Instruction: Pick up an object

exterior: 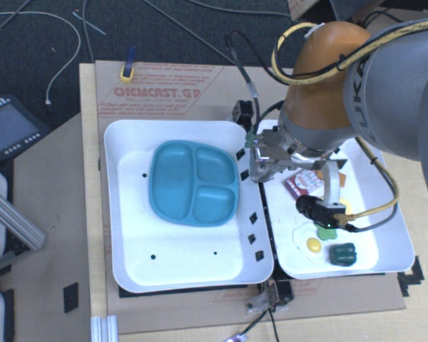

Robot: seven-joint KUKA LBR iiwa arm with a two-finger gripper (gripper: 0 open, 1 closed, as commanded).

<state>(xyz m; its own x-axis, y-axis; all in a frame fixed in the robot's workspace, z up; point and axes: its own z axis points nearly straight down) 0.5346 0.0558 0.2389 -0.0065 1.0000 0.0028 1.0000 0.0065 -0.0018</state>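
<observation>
Two white bins side by side. Left bin: one blue plate, three compartments, lying flat near the middle. Gripper over the seam between the bins, just beside the plate's right edge; open or closed, cannot tell. Right bin: one red-and-white packet below the wrist, one small yellow piece, one dark green block just beside it.
</observation>
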